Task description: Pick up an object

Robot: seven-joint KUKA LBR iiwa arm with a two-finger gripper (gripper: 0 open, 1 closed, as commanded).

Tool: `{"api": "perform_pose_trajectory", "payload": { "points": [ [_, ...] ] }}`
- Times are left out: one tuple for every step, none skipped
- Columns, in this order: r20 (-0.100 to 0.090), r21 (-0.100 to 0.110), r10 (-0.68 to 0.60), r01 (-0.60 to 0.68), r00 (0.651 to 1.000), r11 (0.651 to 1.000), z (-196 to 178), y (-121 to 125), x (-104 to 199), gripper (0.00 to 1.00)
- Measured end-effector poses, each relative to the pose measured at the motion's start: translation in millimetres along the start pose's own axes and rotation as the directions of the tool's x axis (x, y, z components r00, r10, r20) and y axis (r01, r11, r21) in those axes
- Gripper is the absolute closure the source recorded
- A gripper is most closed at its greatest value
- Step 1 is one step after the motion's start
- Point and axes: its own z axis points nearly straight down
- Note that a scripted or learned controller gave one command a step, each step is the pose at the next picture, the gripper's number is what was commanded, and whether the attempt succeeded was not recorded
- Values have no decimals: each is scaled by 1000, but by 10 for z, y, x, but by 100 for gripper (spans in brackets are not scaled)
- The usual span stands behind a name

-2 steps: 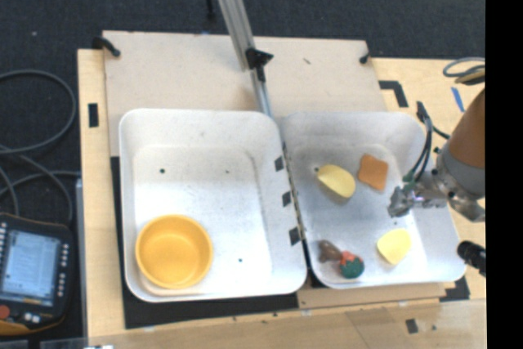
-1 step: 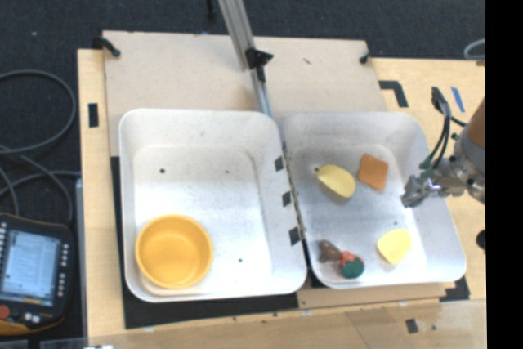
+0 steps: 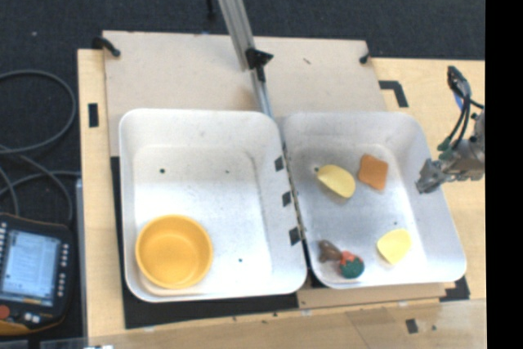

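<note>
Near the front edge of the left bin (image 3: 131, 135), a yellow bowl (image 3: 173, 250) sits in the front-left corner, likely rigid plastic, light, and too broad for a two-finger grasp except by pinching its rim. In the right bin (image 3: 425, 143), a small brown-and-green toy with a red spot (image 3: 343, 260) lies at the front edge near the divider; it looks lumpy and probably soft, so a pinch across its middle seems safest. Just beside it toward the front-right corner rests a pale yellow piece (image 3: 394, 245), flat and probably light, liable to slide on the smooth white floor. Farther back, a yellow rounded piece (image 3: 337, 181) lies near the bin's middle, with an orange block (image 3: 373, 172) just beside it toward the right wall; the block's squarer sides appear to offer the firmest hold. The gripper (image 3: 429, 178) hovers at the right bin's right rim, carrying nothing; how its jaws stand cannot be told.
</note>
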Motion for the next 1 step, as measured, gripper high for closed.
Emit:
{"api": "perform_pose_trajectory", "payload": {
  "points": [
    [-4, 8, -3, 3, 1000, 1000, 143, 173, 478, 100]
  ]
}}
